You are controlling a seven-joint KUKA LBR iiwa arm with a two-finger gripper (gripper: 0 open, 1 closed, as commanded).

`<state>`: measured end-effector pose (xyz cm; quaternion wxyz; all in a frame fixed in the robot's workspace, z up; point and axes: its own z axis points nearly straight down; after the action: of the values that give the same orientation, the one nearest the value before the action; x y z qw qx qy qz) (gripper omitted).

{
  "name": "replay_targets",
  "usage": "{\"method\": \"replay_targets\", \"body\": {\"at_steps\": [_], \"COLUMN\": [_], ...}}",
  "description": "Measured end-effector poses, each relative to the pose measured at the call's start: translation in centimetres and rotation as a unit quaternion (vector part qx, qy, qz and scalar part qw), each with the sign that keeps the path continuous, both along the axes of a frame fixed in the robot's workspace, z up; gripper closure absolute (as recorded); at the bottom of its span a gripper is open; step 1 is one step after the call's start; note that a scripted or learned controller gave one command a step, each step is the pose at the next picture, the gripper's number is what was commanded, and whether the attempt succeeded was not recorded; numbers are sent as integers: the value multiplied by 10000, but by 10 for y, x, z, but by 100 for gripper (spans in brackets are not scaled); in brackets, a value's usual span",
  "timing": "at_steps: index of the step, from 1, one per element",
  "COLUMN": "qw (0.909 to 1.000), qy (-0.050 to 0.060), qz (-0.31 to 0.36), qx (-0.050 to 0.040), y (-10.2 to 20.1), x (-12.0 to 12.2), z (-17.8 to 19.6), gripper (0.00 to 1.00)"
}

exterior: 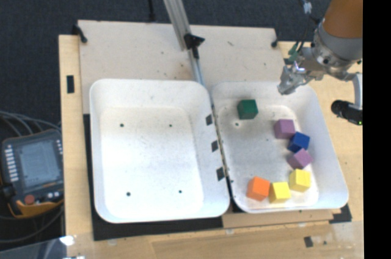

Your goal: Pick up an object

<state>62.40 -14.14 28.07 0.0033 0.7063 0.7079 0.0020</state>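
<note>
two shallow white bins sit side by side on a pale wooden bench (72, 129). the left bin (110, 93) has a matte, faintly speckled floor with a few small dark dots and rounded corners. the right bin (324, 129) has the same moulded white plastic look and holds seven small blocks.

a green block (247, 109) stands alone toward the far left of that bin, well apart from the rest. the others run in a curve down the right side and along the near edge: a purple block (284, 128), a blue block (299, 142) just beside it and nearer, a second purple block (300, 158) below that, then a yellow block (300, 179), a smaller-looking yellow block (280, 191) to its left, and an orange block (258, 188) at the left end of the row. they all look like plain, smooth-faced cubes with crisp edges, several sitting turned at slight angles.

the gripper (288, 82) hangs over the far right corner of the right bin, above its rim, metallic and grey under the orange band of the arm. nothing shows between its fingers, and i cannot tell how wide they stand. it is apart from every block, nearest the green and the far purple one.

a ribbed metal rail (174, 1) slants down from the far side to the gap between the bins.
</note>
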Motion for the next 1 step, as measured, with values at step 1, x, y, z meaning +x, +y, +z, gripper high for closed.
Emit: {"method": "replay_targets", "body": {"at_steps": [1], "qw": [10000], "qy": [34], "qz": [14], "qx": [5], "y": [44], "x": [-2], "z": [-8], "gripper": [100]}}
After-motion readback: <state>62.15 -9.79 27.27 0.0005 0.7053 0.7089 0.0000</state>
